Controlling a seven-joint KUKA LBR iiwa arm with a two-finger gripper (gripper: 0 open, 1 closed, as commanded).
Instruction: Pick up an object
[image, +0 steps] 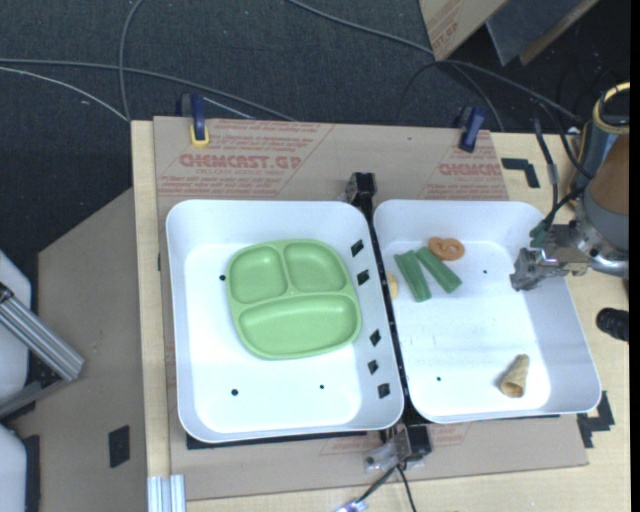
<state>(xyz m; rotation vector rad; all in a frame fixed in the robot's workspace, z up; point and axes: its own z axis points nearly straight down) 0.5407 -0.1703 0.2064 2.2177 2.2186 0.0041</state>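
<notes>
1. Camera view, bench: a left bin (190, 330) and a right bin (560, 330) sat side by side, touching along a centre seam marked with black tabs.
2. Left bin contents: one green divided plate (293, 298), lying flat near the bin's middle, three compartments, nothing in them.
3. Right bin contents, far end: two green sticks (427, 273) lying side by side at a slant, touching or nearly so; an orange ring-shaped piece (446, 248) just beside their upper ends.
4. Right bin contents, near end: a tan cone-shaped piece (514, 376), alone, well apart from the other items.
5. Tool: the gripper (532, 268) hung over the right bin's right wall, level with the sticks but apart from them. Nothing was seen between its fingers. How far they stood open could not be told; the tip was small and blurred.
6. Task status, judged: no object had been picked; any of the four small items could serve as the target.
7. Risks, judged: a descent from this spot could strike the bin wall; closing on both sticks at once could squeeze one out; the ring lies flat and could slide away; the cone's taper could let it slip.
</notes>
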